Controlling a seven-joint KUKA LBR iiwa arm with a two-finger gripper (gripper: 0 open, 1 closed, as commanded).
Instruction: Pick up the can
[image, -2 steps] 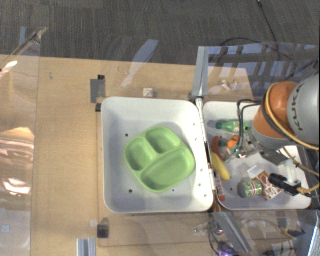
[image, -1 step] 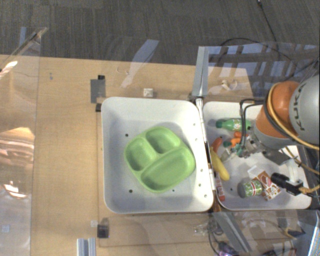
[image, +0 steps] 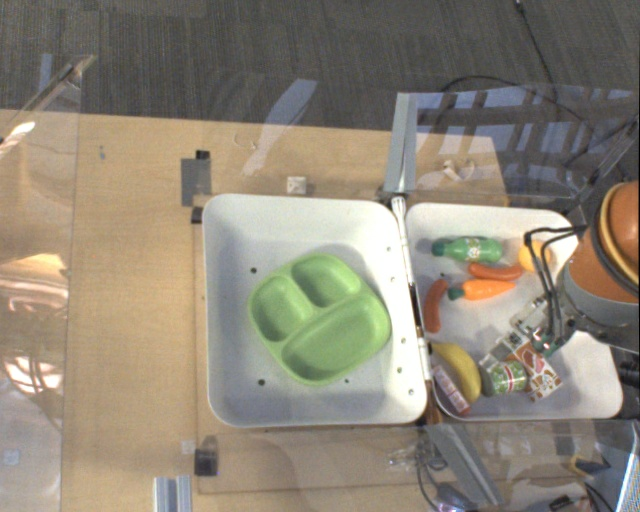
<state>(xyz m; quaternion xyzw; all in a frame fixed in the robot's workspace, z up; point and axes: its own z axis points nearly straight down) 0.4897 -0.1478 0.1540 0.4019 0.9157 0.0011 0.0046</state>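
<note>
The arm (image: 610, 265) enters from the right and is cut off by the frame edge, so only its orange band and grey wrist show. It hangs over the right bin (image: 590, 395), and its bulk hides part of the bin's right side along with most of a yellow item (image: 530, 255) near the far rim. The pincer (image: 532, 338) points down and left, low over the bin; its tips are small and blurred against the clutter, and I cannot tell whether it is spread or pressed together.

The can (image: 505, 377), green and red, lies on its side in the right bin's near half, just beside a yellow banana (image: 458, 368) and touching a patterned carton (image: 540, 372), right below the pincer.

Farther back lie a green bottle (image: 468, 248), two carrots (image: 490, 280) and a red sausage (image: 435, 304), crowding the bin's left part. The left bin (image: 225, 300) holds a green divided plate (image: 320, 318), with bare white floor around it. The worktop (image: 130, 330) spreads open to the left.
</note>
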